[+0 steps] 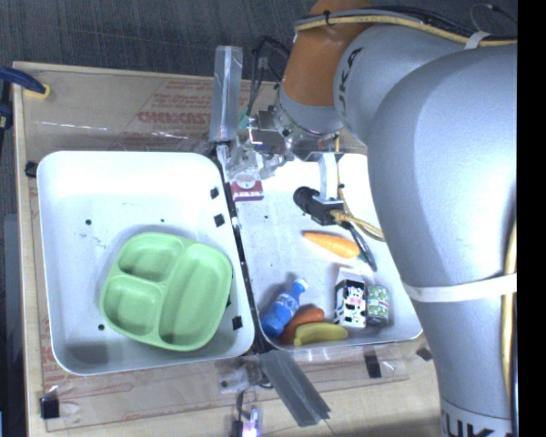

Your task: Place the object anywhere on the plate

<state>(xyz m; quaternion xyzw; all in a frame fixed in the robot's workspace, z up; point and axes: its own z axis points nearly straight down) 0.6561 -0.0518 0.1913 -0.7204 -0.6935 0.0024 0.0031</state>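
A light green divided plate lies in the left white bin, toward its near side. My gripper hangs at the far end of the wall between the two bins, well behind the plate. A small red and white thing shows right under the gripper's tip; whether it is held is unclear. In the right bin lie an orange carrot, a blue bottle, a yellow banana-like piece and a reddish piece.
A black-and-white cow-pattern box and a small green can stand at the right bin's near right corner. The big grey arm covers the right side of that bin. Blue clamps grip the bench's far left edge.
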